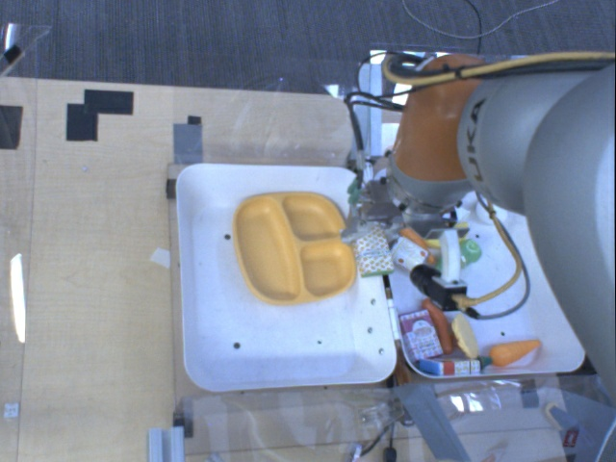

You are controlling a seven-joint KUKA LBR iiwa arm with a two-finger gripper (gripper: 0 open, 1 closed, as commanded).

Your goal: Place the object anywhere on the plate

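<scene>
A yellow three-compartment plate (289, 246) lies in the left white bin (207, 287). My gripper (371, 227) hangs at the plate's right edge, near the wall between the two bins. Just below it a small green-and-white patterned packet (373, 254) sits at the plate's right rim, close to the gripper's tip. The arm's grey body and orange band cover the bin's upper part, and I cannot make out whether the packet is held.
The right bin (568, 354) holds several toy foods: a red box (420, 333), a sausage (441, 323), a carrot (513, 353), a pale slice (465, 336) and a green piece (469, 251). A black cable (500, 287) loops over them.
</scene>
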